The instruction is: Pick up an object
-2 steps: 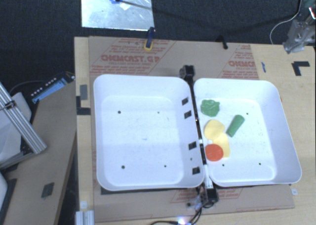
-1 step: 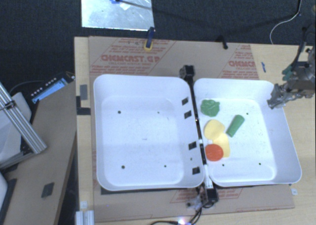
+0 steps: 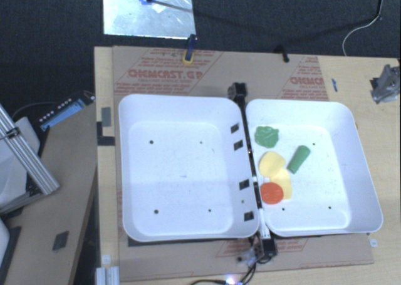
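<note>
Camera view. We take the right bin (image 3: pixel 366 171) as our reference for all positions. Five small items lie in its left half, near the wall it shares with the left bin (image 3: pixel 182 165):

1. A green lumpy piece (image 3: pixel 267 135), at the far end of the group.
2. A green cylinder (image 3: pixel 299 159), lying on its side at a slant, toward the middle of the right bin and apart from the others.
3. A yellow rounded piece (image 3: pixel 271 163), just beside the cylinder.
4. A second yellow piece (image 3: pixel 285 185), touching the first.
5. A red disc (image 3: pixel 271 193), at the near end, overlapping the second yellow piece.

The gripper (image 3: pixel 385 83) sits outside the right bin, beyond its far right corner, above the surface (image 3: pixel 207 67). It holds nothing. We cannot tell whether it is open or closed, as it is small and cut by the frame edge.

Handling judgement: the items look like light toy pieces, probably smooth plastic or foam, and not fragile. We recommend the green cylinder as the target. It lies clear of its neighbours and offers two parallel sides. Take hold across its short axis, at mid-length. Its round surface may roll or slip under an off-centre grasp. The red disc and the yellow pieces lie flat and touching, so they offer little edge to grip.
</note>
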